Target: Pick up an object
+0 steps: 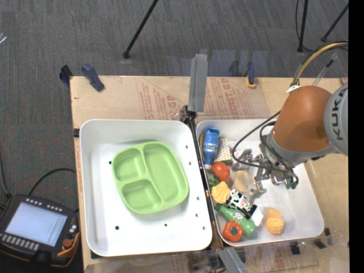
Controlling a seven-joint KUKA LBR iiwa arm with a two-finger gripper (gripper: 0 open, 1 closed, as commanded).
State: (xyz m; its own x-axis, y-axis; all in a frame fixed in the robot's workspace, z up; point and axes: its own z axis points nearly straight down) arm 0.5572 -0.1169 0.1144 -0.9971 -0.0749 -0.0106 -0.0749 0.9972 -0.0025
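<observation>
The right bin (304, 212) holds a heap of toy food along its left side: a blue bottle (211, 145), a red tomato (221, 170), a yellow piece (220, 193), a black-and-white cow-patterned piece (241, 202), a green bottle (236, 216), a red pepper (232, 231) and a yellow corn cob (274, 222). My gripper (254, 176) hangs low over the middle of this bin, beside a tan piece (242, 181), just right of the tomato. Nothing shows between its fingers.
The left bin (96, 220) holds a green three-compartment plate (150, 177). A grey upright post (198, 84) stands behind the seam between the bins. Clamps sit on the bench's back edge. A teach pendant (37, 226) lies at the lower left.
</observation>
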